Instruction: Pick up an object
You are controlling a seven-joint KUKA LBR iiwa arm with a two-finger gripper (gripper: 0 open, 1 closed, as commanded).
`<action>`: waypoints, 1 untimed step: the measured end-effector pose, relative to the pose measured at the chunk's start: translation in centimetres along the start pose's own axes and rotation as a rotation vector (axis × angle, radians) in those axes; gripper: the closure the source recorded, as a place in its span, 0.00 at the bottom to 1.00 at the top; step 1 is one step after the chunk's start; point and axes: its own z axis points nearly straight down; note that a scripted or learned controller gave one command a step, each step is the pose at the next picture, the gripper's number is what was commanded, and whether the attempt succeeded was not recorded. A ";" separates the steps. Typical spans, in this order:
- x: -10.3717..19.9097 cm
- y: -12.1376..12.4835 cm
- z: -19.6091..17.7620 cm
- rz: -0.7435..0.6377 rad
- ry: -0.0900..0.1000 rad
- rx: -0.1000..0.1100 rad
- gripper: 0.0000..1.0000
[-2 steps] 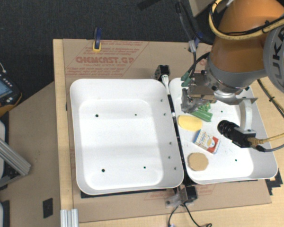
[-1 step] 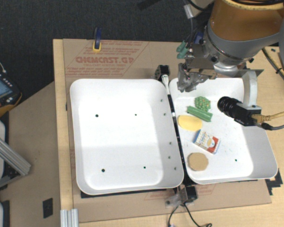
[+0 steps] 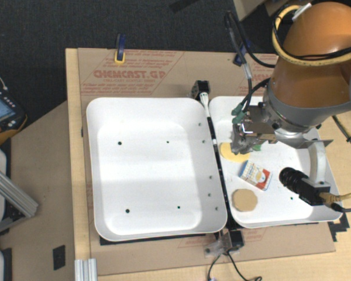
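The tool (image 3: 244,140) hangs low over the bin (image 3: 292,212) on the arm's side. From this slant I cannot tell whether it is wide or narrow. Right under it, poking out on the side away from the arm, lies a flat yellow piece (image 3: 227,151), the likeliest target. It looks thin, light and probably stiff, lying flush on the smooth white floor. A pinch from above would find little edge to bite and may only skate it along, so taking it across its narrowest width while pressing down seems the best chance. Just past the tool, toward the view's lower edge, sits a small carton (image 3: 254,176) in blue, white and red. It looks light, with flat cardboard sides that may dent a little, and it offers the surest hold, across its short sides. Farther the same way, apart from the carton, lies a tan disc (image 3: 244,200), flat and low, likely as awkward to take as the yellow piece.
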 end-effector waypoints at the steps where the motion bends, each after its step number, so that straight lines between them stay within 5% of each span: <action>1: 6.2 0.2 -7.2 -0.012 0.005 -0.017 1.00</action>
